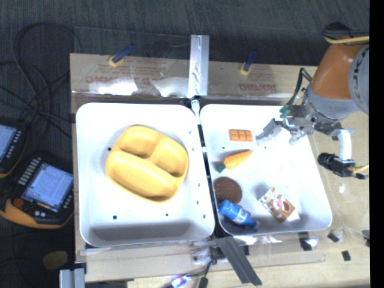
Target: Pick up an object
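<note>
Arm: one grey arm with an orange band [333,71], entering from the upper right of the frame.
Gripper [282,128]: over the upper right part of the right bin, pointing left; its fingers stand apart with nothing between them, so it is released.
Bins: two white bins side by side. Left bin [90,161] fills the centre left of the frame; right bin [312,179] the centre right.
Waffle [240,136]: one orange square piece with a grid pattern, upper left part of the right bin, just left of the gripper's nearer finger, apart from it.
Carrot [237,158]: one, orange with a green tip, lying tilted just below the waffle, below and to the left of the gripper, not touched by it.
Cookie [228,190]: one dark brown round piece, left side of the right bin, below the carrot.
Bottle [237,214]: one blue, lying on its side at the lower left of the right bin, just below the cookie.
Carton [278,204]: one small brown-and-white carton, lower right part of the right bin, well apart from the gripper.
Bread [147,161]: one large yellow lumpy loaf, alone in the middle of the left bin.
Count in right bin: five things, one of each.
Count in left bin: one thing.
Tablets: two handheld screens [42,188] at the left edge of the frame, off the bench.
</note>
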Controlling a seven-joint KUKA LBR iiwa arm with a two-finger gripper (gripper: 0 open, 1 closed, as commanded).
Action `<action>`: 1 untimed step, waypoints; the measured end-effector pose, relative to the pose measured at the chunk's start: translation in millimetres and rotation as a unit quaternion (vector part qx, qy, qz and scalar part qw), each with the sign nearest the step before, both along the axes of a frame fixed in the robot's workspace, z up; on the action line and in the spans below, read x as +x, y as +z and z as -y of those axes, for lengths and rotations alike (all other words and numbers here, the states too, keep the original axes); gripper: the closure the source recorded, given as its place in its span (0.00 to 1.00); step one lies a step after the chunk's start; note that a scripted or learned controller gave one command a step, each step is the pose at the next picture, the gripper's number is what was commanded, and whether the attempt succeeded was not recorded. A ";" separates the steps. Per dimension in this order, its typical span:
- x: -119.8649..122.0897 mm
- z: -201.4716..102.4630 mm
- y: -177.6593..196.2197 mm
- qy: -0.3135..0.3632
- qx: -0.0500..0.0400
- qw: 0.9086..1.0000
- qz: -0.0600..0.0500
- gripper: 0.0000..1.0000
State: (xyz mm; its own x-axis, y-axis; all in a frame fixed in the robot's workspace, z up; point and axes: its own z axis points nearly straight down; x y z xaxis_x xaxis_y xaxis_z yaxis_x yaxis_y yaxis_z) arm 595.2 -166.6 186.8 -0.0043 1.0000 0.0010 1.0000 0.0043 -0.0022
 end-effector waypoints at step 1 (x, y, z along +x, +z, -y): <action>17.3 -65.3 -97.9 0.035 -0.003 0.999 0.005 0.00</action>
